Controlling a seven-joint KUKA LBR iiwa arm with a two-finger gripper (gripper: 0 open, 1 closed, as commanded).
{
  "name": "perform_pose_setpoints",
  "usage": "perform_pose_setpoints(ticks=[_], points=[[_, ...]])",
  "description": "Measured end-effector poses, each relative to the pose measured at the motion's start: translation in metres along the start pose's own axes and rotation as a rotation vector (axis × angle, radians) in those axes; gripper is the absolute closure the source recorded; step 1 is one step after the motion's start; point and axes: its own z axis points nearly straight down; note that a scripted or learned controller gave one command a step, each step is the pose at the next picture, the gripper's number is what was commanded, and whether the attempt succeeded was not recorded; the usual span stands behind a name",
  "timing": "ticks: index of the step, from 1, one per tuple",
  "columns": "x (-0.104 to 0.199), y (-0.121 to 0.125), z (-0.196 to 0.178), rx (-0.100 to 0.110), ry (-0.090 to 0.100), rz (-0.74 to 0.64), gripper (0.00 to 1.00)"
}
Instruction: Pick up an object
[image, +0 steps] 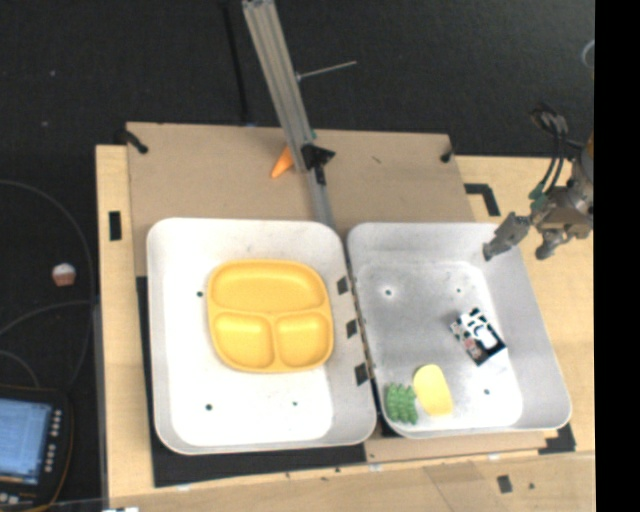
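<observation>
From the overhead camera, the gripper (528, 238) hovers at the right bin's (400, 250) top-right rim, fingers spread apart, nothing between them. The yellow block (433, 389), green toy (401, 402) and black-and-white toy (477, 335) sit low in that bin, probably just scattered there.

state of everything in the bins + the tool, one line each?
tool: open, holding nothing, above the right bin's far right corner
yellow tray: lying flat in the left bin, compartments bare
yellow object: lying loose at the near edge of the right bin
green object: beside the yellow object, touching it
black-and-white object: lying flat, apart from the others
</observation>
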Motion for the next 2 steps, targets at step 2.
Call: perform_pose_setpoints(ticks=[2], points=[[0.002, -0.003, 0.043, 0.005, 0.000, 0.003, 0.00]])
